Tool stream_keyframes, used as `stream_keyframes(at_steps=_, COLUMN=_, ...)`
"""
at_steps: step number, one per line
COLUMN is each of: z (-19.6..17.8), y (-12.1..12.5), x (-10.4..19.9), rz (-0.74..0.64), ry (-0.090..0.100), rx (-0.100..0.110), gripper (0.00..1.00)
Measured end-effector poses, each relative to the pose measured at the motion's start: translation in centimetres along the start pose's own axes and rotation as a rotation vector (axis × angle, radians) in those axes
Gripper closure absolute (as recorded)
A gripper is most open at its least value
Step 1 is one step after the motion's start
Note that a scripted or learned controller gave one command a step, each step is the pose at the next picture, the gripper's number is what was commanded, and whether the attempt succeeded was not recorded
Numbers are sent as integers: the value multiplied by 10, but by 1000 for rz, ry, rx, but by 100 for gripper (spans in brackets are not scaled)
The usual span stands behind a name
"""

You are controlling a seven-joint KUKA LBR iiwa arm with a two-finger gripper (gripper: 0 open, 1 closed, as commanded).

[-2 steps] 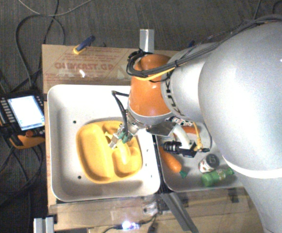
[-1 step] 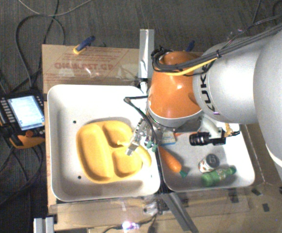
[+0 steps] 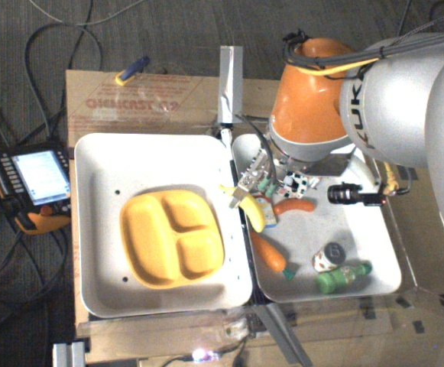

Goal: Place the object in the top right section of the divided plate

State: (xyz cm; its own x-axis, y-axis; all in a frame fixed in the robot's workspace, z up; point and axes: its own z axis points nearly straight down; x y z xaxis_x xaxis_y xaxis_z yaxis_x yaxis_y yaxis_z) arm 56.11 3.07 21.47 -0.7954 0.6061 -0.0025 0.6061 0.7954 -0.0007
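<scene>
Wrist housing hides the upper hand point(image 3: 246, 192), which seems to pinch the banana point(image 3: 252, 211) at its stem end. Banana's long axis runs from 11 to 5 o'clock over the bins' shared rim, at 3 o'clock of the divided plate point(image 3: 173, 238).

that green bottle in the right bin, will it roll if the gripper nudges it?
Probably. The green bottle lies on its side on the right bin's flat floor, so a sideways push would likely roll it. It looks like a light plastic toy, likely to skid too. A small can beside it might block one direction.
</scene>
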Motion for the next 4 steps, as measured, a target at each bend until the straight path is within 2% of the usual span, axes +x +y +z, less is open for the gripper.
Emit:
stream_keyframes(at_steps=1, z=-1, y=-51, x=25, rz=-22, ry=3, rx=1, gripper=100)
stream_keyframes(at_steps=2, z=-1, y=-19, x=44, rz=94, ry=4, rx=0, gripper=100)
stream_keyframes(at_steps=3, z=-1, y=41, x=41, rz=143, ry=3, rx=2, gripper=100)
stream_keyframes(at_steps=4, z=-19, y=-13, x=-8, rz=259, ry=1, rx=1, gripper=100)
